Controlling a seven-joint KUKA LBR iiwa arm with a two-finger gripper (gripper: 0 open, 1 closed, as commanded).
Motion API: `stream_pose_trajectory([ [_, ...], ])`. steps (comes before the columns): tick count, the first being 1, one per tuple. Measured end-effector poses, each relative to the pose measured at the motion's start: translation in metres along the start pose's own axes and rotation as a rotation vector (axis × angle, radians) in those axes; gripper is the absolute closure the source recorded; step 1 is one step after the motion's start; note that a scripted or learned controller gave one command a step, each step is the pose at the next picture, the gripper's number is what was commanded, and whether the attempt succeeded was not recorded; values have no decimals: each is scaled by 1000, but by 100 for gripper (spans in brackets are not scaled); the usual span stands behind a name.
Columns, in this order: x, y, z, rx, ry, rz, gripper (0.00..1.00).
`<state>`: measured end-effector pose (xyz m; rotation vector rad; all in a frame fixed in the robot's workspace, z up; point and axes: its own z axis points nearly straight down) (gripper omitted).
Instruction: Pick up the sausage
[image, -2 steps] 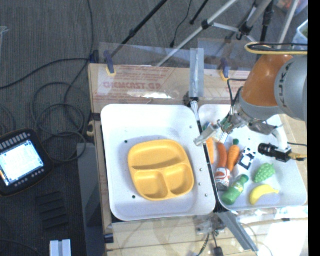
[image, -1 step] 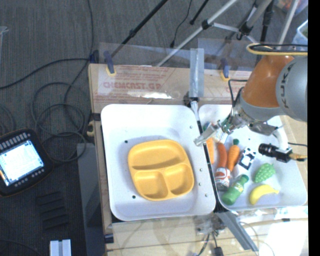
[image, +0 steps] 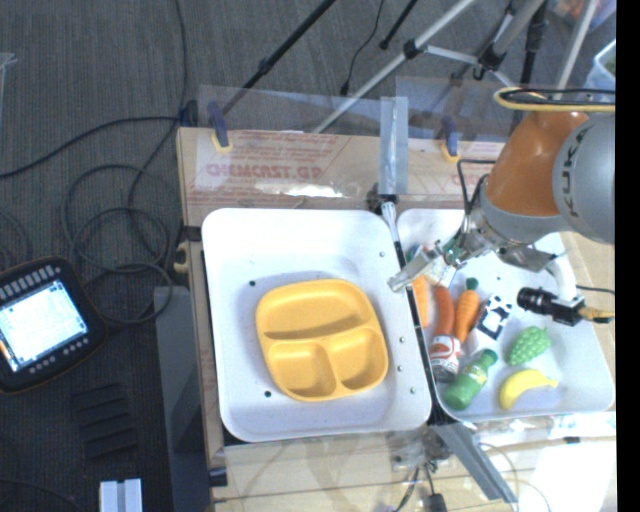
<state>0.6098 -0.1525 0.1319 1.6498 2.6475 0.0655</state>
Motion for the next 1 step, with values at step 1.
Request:
stream_pose_trajectory([
  [1, -2, 1, 1, -11, -1, -59, 0],
])
